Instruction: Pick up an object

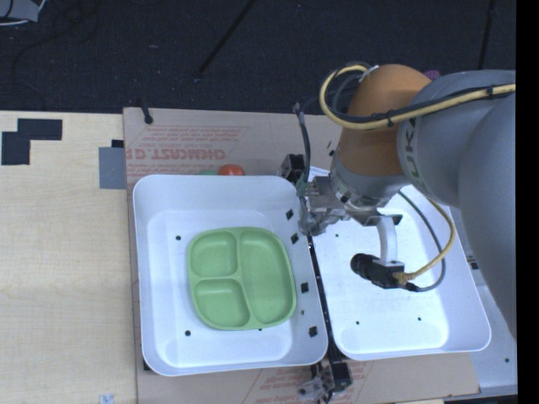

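A light green divided plate (242, 277) lies flat in the left bin (160, 225), near its middle. The arm reaches in from the right, its orange band (383, 99) above the right bin (421, 326). My gripper (313, 215) hangs low at the upper left of the right bin, right by the ridge between the two bins. It sits just beyond the plate's upper right corner, apart from it. No object shows in its hold.
A small orange-red object (231, 171) peeks over the left bin's far rim. A black connector (376, 270) on a yellow cable hangs from the arm over the right bin's floor. Cardboard (185, 146) lies under both bins.
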